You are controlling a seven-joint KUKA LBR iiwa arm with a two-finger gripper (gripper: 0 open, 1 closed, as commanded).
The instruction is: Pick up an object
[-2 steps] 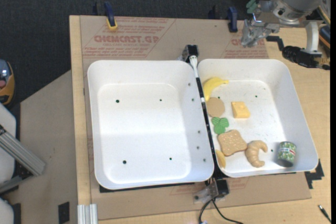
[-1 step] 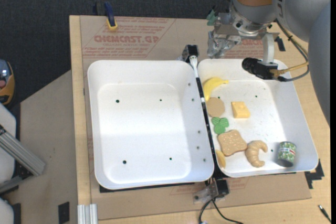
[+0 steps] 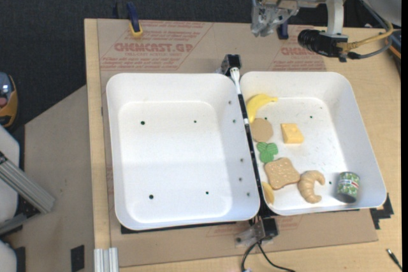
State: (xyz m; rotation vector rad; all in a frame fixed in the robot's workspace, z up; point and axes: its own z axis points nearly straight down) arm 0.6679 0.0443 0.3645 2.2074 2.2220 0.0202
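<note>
My gripper (image 3: 268, 25) hangs high above the bench, beyond the far rim of the right bin (image 3: 357, 111), with nothing visible between its fingers. In that bin lie a yellow banana (image 3: 258, 104), a round tan cookie (image 3: 261, 130), a yellow cheese cube (image 3: 292, 134), a green leafy piece (image 3: 267, 151), a slice of toast (image 3: 282, 172), a croissant (image 3: 311, 185) and a small green-labelled can (image 3: 348, 185) near the front right corner. A small yellow piece (image 3: 268, 193) sits by the toast at the divider.
The left bin (image 3: 121, 137) sits beside the right one on a cardboard sheet (image 3: 159, 41). A black clamp (image 3: 231, 64) holds the bins' shared edge at the back, another (image 3: 264, 227) at the front. A blue-yellow clip (image 3: 134, 19) stands at the back left.
</note>
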